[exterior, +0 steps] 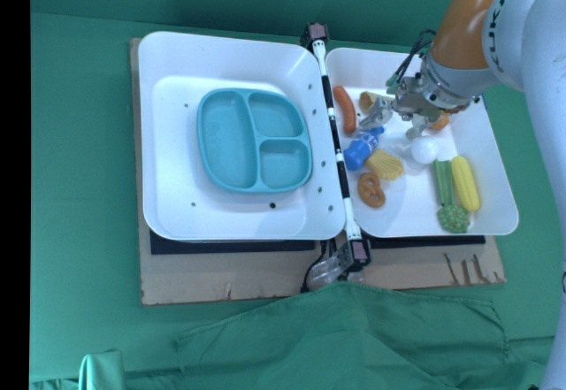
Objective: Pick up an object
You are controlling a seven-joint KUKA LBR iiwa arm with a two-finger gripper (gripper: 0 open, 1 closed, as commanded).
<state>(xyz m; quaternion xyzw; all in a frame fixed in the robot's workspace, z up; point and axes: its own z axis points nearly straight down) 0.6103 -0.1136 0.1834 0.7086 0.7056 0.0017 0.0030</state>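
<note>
My gripper hangs low over the back middle of the right bin, its fingers spread apart with only bin floor showing between them. A white egg lies just in front of it. A blue bottle is to its front left, touching a yellow ridged piece. A red sausage lies along the bin's left wall, and a tan pastry piece sits just left of the gripper. An orange piece is partly hidden behind the wrist.
A pretzel, a green cucumber, a corn cob and a green bunch lie toward the right bin's front. The left bin holds a teal divided plate. A black-and-white bar separates the bins.
</note>
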